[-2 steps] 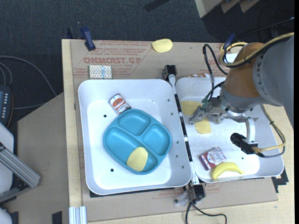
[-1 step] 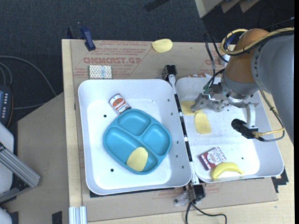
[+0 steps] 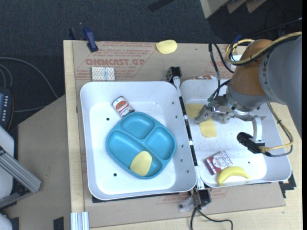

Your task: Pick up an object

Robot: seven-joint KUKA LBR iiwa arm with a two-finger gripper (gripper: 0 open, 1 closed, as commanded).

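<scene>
In the camera view, the arm reaches in from the right and hangs low over the right bin point(image 3: 283, 169), its hand point(image 3: 209, 113) pointed down near that bin's left wall, toward its far end. Just beneath and beside the hand lie two pale yellow pieces: one flat piece point(image 3: 193, 110) against the left wall and a rounder yellow piece point(image 3: 208, 129) just nearer. Whether the hand is spread or closed I cannot tell, and nothing can be seen gripped in it. Its low position suggests it is lined up for a grasp on one of these pieces.

At the right bin's near edge rest a red packet point(image 3: 218, 161) and a banana point(image 3: 232, 174), touching. The left bin point(image 3: 91, 128) carries a blue divided plate point(image 3: 139, 143) with a yellow item point(image 3: 141, 163) in its near compartment, and a small can point(image 3: 122, 106) lies beside the plate's far edge.
</scene>
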